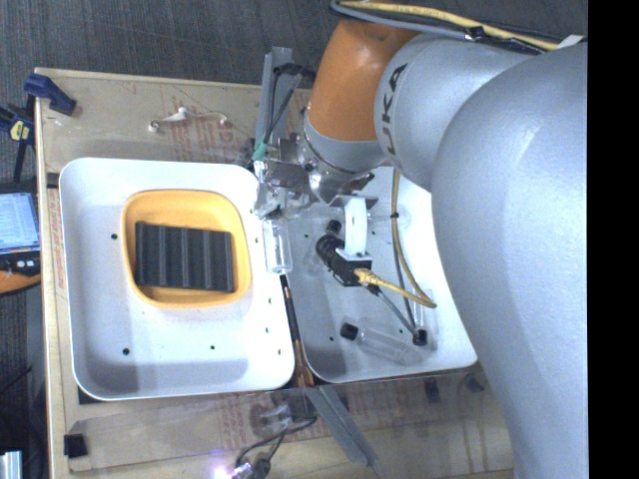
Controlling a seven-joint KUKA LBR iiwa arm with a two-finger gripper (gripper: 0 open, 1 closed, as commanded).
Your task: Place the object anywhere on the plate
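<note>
Grey arm's gripper [272, 200] hangs over the bins' shared rim [291, 319]; grip state can't be told. Clear tube [279, 248] sits just below it, long axis pointing away; yellow plate [185, 204] near, opp. arm side.

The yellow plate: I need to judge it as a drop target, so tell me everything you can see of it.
The yellow plate is a rounded-square dish, yellow-orange and smooth like plastic, with a raised rim. It lies flat in the left white bin, toward that bin's upper middle, touching only the bin floor. On its centre lies a dark grey ribbed block with several parallel ridges, covering most of the flat inside. The arm works over the right bin, apart from the plate.
</note>
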